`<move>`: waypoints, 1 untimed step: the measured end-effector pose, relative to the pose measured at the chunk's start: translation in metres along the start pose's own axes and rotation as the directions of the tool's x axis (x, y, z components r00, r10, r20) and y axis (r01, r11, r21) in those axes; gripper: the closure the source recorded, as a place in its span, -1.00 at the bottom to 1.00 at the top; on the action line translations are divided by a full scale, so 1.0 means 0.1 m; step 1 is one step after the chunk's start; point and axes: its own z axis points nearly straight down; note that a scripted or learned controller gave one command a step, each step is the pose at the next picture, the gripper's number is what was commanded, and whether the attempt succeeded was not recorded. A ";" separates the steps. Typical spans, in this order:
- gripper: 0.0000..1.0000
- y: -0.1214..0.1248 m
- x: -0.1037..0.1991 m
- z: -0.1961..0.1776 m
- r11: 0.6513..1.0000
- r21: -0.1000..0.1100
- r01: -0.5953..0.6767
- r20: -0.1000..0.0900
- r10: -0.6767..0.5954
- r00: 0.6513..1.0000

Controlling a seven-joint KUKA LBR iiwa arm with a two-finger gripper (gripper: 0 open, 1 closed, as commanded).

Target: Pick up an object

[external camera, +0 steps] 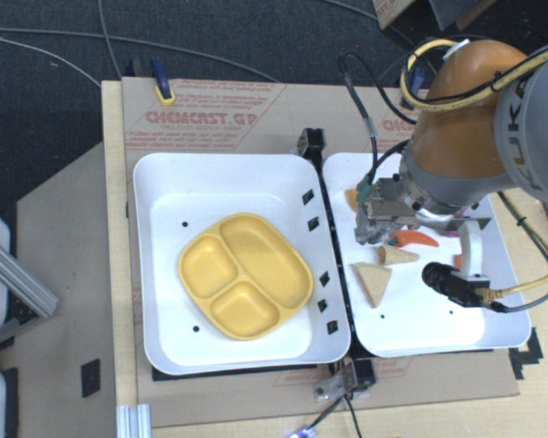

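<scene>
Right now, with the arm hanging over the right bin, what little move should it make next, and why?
Probably a short drop straight down. The hand sits above the right bin, close beside the tan wedge pieces and an orange piece, and I see nothing held in it. Lowering onto the nearest piece seems the sensible try.

yellow divided tray (245,275): lying in left white bin (155,199), three compartments | surface (210,108): brown board with red print, under both bins | blue-yellow clamp (162,80): on board's far edge | cables (110,26): across dark floor
</scene>
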 end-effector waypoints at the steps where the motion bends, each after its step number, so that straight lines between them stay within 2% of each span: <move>1: 1.00 -0.11 0.54 0.16 1.000 0.002 0.000 0.000 0.000 1.000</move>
